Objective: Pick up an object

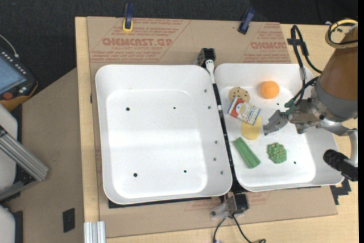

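Worktop point(62, 122) of pale wood carries a brown cardboard sheet point(170, 37) with red print, held by two blue clips point(128, 14) along its far edge, and on it two shallow white bins side by side. Left bin point(114, 82) shows bare white floor with a few small dark dots. Right bin point(227, 74) holds all the objects, clustered toward its left half: orange ball point(269, 89) near the far wall; round tan cookie-like piece point(239, 93) to its left; small box point(245, 111) in red, white and blue, tilted, just beside and partly over the cookie; yellow piece point(251, 131) directly below the box, touching it; green bar point(247, 152) lying slantwise near the divider; knobbly green lump point(277, 153) to the bar's right, apart from it. Arm point(341, 79) comes in from the right, orange band above a grey wrist, cables looping along it. Jaws point(271, 124) sit low over the right bin, tips just beside the yellow piece's right side and near the box corner; whether they are spread or closed I cannot tell from here, and nothing is seen between them. Black brackets point(206, 57) mark the seam between the bins at far and near ends.
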{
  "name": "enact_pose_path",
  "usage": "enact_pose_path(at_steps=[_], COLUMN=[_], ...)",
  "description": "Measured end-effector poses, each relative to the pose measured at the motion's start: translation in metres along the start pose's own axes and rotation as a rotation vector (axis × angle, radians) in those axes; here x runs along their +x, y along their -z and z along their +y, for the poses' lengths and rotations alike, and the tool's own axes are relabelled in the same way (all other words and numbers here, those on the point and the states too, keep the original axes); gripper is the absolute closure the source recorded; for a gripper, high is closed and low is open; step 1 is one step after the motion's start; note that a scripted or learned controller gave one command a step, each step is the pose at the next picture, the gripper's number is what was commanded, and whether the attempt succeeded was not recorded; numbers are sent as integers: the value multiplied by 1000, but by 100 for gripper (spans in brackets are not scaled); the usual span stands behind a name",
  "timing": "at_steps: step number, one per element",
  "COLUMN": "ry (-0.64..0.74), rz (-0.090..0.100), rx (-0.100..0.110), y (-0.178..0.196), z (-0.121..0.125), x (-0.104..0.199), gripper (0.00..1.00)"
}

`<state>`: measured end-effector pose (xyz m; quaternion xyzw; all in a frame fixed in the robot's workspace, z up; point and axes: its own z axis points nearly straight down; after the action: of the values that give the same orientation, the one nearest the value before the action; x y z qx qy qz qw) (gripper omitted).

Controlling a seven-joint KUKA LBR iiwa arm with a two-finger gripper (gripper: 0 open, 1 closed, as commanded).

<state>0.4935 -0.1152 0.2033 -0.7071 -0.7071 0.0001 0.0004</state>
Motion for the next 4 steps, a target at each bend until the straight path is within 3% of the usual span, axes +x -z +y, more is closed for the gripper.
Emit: enact_pose_path(at_steps=[1, 2, 3, 4], ry=[0, 12, -5, 7], rz=[-1, 2, -3, 0], rx=[-3, -12, -5, -8], y=[10, 98, 108, 166], z=[1, 8, -15, -13], x=[0, 93, 23, 92], gripper=[100, 100, 100, 100])
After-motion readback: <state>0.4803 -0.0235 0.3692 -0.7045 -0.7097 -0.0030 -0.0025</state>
